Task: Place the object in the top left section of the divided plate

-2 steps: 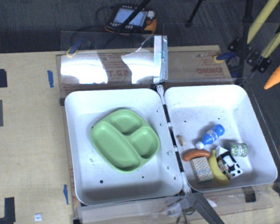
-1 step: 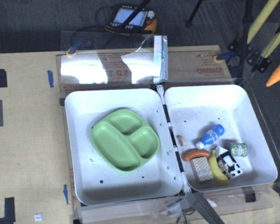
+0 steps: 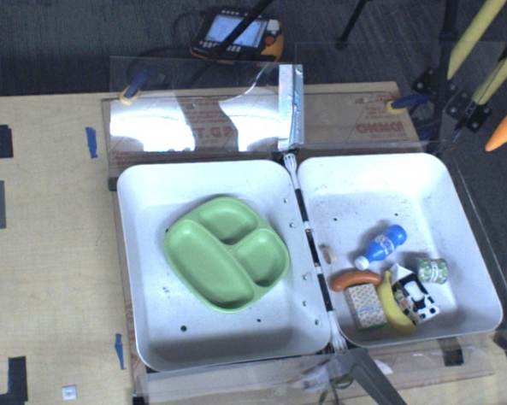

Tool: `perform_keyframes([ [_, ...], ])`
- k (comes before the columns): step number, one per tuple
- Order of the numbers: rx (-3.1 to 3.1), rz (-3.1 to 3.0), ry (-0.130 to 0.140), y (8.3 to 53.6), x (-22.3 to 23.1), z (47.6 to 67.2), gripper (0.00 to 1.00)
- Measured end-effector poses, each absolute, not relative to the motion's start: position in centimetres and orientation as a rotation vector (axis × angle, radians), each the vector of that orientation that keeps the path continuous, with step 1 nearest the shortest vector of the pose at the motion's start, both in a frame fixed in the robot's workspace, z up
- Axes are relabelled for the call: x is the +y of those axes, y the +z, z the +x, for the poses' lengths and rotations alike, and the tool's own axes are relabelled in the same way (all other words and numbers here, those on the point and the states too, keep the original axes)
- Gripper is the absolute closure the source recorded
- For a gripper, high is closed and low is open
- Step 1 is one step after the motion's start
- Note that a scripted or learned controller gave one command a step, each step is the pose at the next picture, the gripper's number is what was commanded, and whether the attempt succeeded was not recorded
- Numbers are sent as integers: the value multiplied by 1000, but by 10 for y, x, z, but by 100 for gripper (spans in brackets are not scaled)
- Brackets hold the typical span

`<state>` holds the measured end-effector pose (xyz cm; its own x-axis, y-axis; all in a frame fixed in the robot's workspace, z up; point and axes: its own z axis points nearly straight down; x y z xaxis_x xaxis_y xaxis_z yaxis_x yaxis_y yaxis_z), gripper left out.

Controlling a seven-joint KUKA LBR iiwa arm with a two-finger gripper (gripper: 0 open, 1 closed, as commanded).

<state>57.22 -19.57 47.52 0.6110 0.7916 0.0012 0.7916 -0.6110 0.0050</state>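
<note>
Writing on bottle (image 3: 381,246) (blue-capped) stays unreadable.

Orange arm band (image 3: 499,133) (just a sliver)

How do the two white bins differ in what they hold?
The left bin holds one large thing, a green divided plate, near its middle. The right bin holds several small things crowded near its front: a blue and white bottle, a banana, a hot dog. Both bins are shallow and white.
</note>
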Motion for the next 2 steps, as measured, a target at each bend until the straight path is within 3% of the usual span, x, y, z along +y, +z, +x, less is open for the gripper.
perform_keyframes([
  [1, 1685, 2654, -2, 435, -177, 609, 100],
  [2, 2010, 2411, 2, 413, -210, 634, 100],
])
